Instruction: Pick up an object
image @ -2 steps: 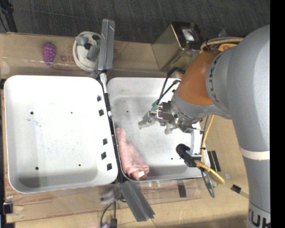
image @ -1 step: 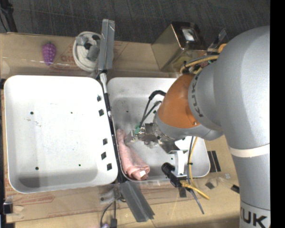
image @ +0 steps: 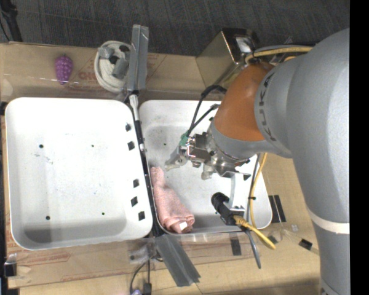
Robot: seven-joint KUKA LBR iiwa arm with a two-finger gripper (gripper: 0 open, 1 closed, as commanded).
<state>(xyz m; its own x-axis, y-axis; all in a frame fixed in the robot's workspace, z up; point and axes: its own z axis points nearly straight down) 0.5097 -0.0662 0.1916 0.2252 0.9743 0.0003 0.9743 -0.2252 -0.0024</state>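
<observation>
Two white bins sat side by side on one tabletop (image: 31,66). The left bin (image: 24,165) filled the left and centre-left of the frame; the right bin (image: 166,112) lay at centre, partly covered by the arm (image: 295,97), which entered from the right of the frame. One orange band (image: 243,100) showed above the wrist.

One pincer (image: 175,160) hung at mid-frame inside the right bin, pointing toward the divider between the bins. Whether it was apart or together could not be told, as its tips were small and blurred against the white floor. Nothing was seen between them.

One pink cloth (image: 167,203) lay in the right bin, along its left wall, running from just below the pincer down to the bin's lower edge. Its upper end was near the pincer; contact could not be judged.

Outside the bins, at the upper left of the frame, were one purple toy (image: 63,68) on the tabletop and, to its right, one white roll (image: 112,64). One yellow cable (image: 253,183) ran down beside the wrist toward the lower right, and one black cable (image: 200,112) looped above the pincer.
</observation>
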